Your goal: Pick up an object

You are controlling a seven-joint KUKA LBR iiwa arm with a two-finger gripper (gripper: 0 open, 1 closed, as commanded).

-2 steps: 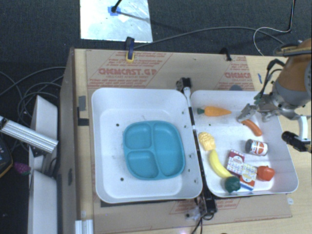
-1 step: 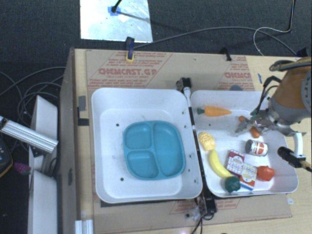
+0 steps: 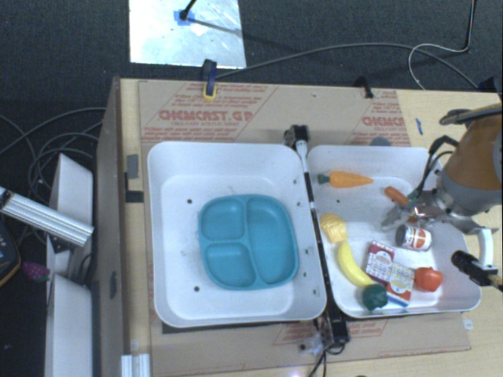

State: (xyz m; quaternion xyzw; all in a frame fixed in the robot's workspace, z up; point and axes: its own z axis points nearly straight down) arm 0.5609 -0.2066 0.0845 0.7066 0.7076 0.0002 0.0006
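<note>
The right bin holds several toy foods: an orange carrot at the back, a yellow lumpy piece, a banana, a red and white box, a green piece and a red tomato. A small red and white can lies on its side near the right wall. My gripper is low in the right bin, just above the can and beside a small orange piece. The wrist hides how it meets them.
The left bin holds a blue divided plate. The arm with its orange band reaches over the right bin's right wall. A black part juts in at the right edge. Cardboard surrounds both bins.
</note>
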